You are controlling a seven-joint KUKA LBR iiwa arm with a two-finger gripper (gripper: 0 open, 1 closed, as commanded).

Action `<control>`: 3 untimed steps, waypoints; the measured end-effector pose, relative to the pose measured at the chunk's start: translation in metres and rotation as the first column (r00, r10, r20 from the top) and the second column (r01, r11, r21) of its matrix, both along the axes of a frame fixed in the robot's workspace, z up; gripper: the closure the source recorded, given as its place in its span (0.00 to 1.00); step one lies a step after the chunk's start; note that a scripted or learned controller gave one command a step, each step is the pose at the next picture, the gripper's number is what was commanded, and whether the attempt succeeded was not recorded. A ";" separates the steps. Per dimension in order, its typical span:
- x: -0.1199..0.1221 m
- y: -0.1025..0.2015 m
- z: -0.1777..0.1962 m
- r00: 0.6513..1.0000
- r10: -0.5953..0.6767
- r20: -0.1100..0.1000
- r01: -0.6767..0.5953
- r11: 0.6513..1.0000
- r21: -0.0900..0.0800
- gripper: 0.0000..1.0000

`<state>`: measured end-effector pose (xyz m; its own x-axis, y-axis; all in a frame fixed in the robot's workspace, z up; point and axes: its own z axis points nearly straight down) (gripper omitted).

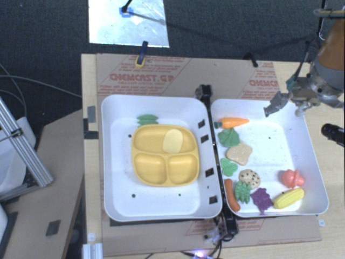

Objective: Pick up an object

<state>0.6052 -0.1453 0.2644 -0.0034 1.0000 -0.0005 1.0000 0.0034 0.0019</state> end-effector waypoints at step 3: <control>-0.121 -0.062 -0.181 1.000 -0.007 -0.007 0.007 1.000 0.002 0.00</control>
<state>0.4840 -0.2070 0.0838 0.0034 1.0000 0.0014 1.0000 -0.0034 -0.0046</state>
